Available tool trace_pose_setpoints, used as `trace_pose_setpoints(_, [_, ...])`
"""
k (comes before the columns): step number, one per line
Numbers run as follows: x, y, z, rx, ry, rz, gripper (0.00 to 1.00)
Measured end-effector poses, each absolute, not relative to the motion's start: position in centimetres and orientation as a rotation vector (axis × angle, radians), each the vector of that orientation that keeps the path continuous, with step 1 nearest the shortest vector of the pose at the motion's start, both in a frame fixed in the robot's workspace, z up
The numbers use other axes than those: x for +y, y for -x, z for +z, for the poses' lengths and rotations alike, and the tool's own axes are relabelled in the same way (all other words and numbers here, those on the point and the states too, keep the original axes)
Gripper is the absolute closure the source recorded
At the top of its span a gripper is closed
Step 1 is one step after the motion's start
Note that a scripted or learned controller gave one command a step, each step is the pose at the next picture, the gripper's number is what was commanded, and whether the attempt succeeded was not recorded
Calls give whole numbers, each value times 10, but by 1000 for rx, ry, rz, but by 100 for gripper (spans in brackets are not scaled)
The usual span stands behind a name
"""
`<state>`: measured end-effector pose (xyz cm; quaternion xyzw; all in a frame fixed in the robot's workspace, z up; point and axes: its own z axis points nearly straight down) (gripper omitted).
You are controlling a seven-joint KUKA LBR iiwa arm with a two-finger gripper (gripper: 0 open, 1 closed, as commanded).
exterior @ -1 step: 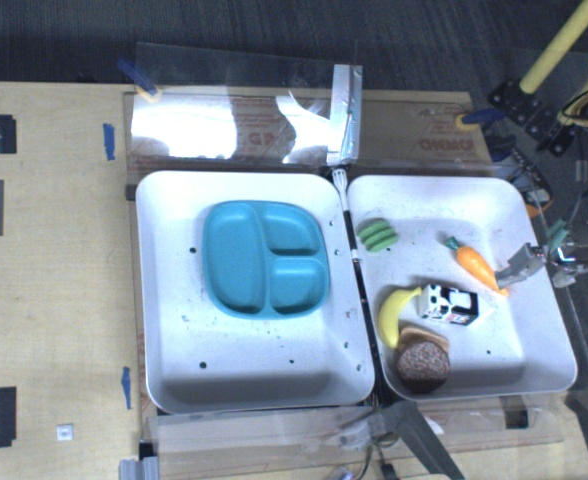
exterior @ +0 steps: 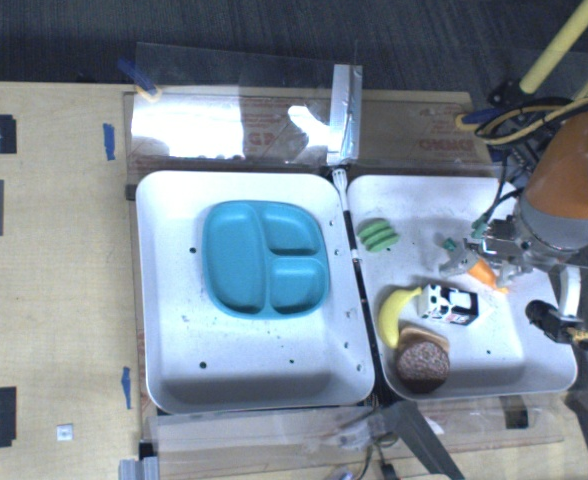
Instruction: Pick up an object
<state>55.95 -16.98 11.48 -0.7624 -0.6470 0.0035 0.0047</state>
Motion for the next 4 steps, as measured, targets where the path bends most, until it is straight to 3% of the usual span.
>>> trace_pose_setpoints(1, [-209,-520,114,-2084,2341,-5,0])
trace_pose_setpoints(2, [-201,-535,87,-2334,2101,-7,0])
trace_pose_setpoints(3, [-189,-602,86,-2131,2314,-4,0])
trace_pose_setpoints(4, [-189,-604,99,-2137,2316,-7,100])
